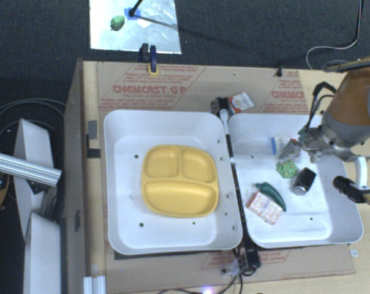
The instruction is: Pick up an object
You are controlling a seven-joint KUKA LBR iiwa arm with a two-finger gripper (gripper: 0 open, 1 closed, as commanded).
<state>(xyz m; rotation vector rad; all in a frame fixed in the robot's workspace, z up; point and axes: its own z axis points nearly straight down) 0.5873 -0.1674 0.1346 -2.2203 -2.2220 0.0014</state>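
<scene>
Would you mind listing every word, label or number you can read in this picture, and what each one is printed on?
"CHEMCAST. G P": red print on the brown cardboard sheet under the bins, above the left bin.
Same red print, cut short, above the right bin: unreadable.
Red and white packet in the right bin: print too small.
Small packet on the cardboard between the bins: too blurred.

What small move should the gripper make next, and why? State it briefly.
Probably lower slightly onto the green object. The gripper hangs just above it in the right bin, nothing visibly between its fingers.
</scene>
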